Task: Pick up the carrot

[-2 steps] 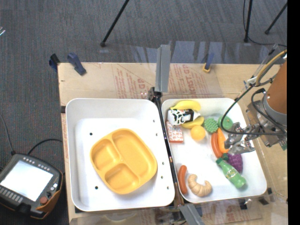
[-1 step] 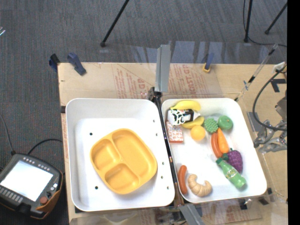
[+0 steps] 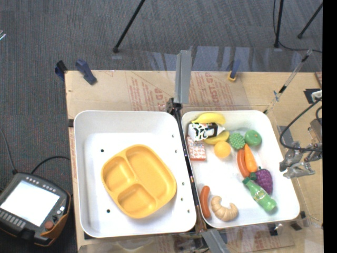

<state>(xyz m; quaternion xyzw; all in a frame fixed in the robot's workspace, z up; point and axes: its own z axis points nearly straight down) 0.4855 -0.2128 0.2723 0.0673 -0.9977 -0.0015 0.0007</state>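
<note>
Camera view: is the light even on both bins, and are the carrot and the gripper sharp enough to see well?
In the camera view the light is soft and even, with faint shadows inside the left bin and no strong glare; the carrot in the right bin is sharp enough to tell from the sausage beside it; the gripper at the right looks dim and cluttered.

You'll find the carrot in the right-hand bin, toward its right side. It's a short orange piece, tapered, lying flat with its long axis running roughly from the far end toward the near end of the bin. It rests alongside a red sausage on its left, with purple grapes just below it and a green ball just above.
</note>
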